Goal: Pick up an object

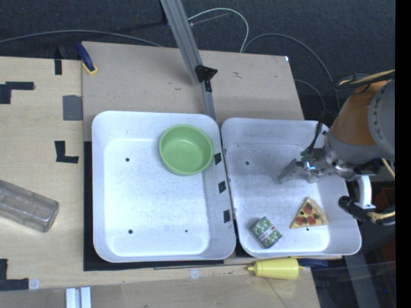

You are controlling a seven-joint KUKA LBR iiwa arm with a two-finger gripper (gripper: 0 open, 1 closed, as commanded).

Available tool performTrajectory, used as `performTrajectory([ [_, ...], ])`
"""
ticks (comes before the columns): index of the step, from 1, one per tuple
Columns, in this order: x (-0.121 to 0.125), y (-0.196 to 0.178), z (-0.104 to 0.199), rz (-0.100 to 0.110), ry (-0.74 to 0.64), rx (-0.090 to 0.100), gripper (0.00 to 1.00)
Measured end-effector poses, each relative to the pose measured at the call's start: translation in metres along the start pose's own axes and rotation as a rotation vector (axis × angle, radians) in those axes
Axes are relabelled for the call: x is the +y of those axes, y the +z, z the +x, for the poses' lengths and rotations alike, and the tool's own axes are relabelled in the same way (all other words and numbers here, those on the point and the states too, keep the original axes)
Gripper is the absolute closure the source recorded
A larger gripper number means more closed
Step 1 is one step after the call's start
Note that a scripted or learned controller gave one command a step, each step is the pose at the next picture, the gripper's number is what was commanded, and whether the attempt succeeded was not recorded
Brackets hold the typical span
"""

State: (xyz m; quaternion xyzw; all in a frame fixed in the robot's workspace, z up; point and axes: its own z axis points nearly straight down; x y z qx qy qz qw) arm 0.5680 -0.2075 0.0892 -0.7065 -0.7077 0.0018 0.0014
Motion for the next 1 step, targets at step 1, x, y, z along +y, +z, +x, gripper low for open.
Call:
performTrajectory([
  [1,0.0008,-0.0128,0.0006,-0.002,-0.001,0.001,1.0],
])
